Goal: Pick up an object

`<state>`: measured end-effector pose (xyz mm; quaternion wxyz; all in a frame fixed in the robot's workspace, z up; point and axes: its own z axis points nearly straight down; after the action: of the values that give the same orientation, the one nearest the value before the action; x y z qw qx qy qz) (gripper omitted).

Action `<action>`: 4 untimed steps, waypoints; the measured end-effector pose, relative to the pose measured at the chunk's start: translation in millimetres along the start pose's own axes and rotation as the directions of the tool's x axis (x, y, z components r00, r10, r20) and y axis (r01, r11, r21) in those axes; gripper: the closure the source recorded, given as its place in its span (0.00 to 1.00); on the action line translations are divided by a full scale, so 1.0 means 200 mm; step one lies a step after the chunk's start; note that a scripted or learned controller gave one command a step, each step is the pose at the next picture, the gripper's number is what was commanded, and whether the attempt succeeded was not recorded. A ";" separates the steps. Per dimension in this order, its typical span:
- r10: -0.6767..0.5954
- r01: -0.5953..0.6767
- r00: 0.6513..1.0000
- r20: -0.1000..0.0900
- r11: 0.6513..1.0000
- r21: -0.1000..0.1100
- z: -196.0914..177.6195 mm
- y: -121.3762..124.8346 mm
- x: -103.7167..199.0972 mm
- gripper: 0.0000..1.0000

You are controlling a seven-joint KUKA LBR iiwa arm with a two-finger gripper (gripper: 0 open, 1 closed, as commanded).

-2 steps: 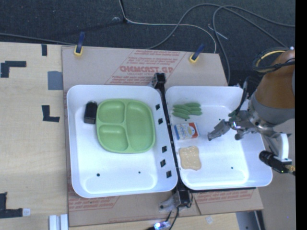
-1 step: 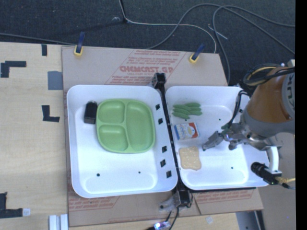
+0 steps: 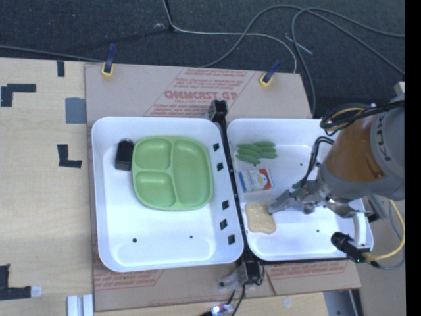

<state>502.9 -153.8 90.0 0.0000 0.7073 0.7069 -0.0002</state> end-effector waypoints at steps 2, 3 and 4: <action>-0.003 0.003 1.000 0.000 1.000 -0.003 -0.31 -0.03 0.04 1.00; -0.003 0.003 1.000 0.002 1.000 -0.006 -0.62 0.00 0.05 1.00; -0.002 0.002 1.000 0.001 1.000 -0.003 -0.81 0.00 0.05 1.00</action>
<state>503.4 -144.4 251.7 0.0016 0.7066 0.7076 0.0007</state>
